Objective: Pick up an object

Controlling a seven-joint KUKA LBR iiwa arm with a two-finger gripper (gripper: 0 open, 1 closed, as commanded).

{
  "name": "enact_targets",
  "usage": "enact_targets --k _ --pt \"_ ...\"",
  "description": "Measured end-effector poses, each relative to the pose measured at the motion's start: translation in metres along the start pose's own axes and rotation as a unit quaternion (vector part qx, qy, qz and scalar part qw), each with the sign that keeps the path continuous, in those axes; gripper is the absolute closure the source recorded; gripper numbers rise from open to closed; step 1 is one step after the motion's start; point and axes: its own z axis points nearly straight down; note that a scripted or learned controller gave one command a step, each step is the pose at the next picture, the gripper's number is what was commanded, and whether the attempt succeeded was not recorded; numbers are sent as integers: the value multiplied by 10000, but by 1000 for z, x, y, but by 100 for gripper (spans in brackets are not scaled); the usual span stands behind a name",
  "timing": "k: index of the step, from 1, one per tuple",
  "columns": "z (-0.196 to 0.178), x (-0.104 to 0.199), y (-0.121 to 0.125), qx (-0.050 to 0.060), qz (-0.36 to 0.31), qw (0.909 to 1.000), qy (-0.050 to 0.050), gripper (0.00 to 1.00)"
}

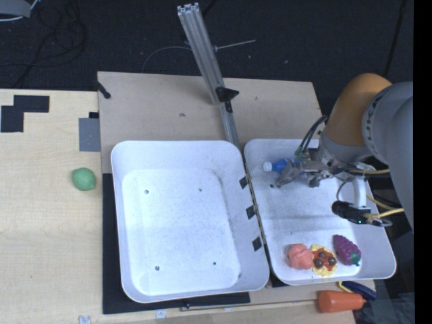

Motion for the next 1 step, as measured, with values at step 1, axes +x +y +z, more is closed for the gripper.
enact_targets --k 1 --pt "-11 -1 0 -11 3 10000 -2 100"
